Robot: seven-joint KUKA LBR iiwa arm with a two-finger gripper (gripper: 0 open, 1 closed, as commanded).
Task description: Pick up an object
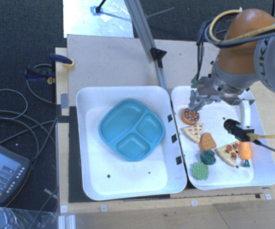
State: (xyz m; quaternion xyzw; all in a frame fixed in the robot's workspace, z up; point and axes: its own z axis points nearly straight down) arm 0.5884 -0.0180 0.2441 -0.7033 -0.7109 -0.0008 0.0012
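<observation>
My gripper (195,104) hangs over the upper left part of the right bin (266,175), just above a brown donut with sprinkles (191,116). Below the donut lie a pale pizza slice (193,132), an orange-brown piece of food (207,141), a dark teal piece (207,157) and a green round waffle-like piece (200,171). Further right are a second pizza slice (229,152) and an orange carrot (245,151). Nothing shows between the fingers.
The left bin (92,175) holds a blue divided plate (131,129). A grey metal pole (144,27) slants down to the gap between the bins. Cables and a blue clamp (47,70) lie left of the bench.
</observation>
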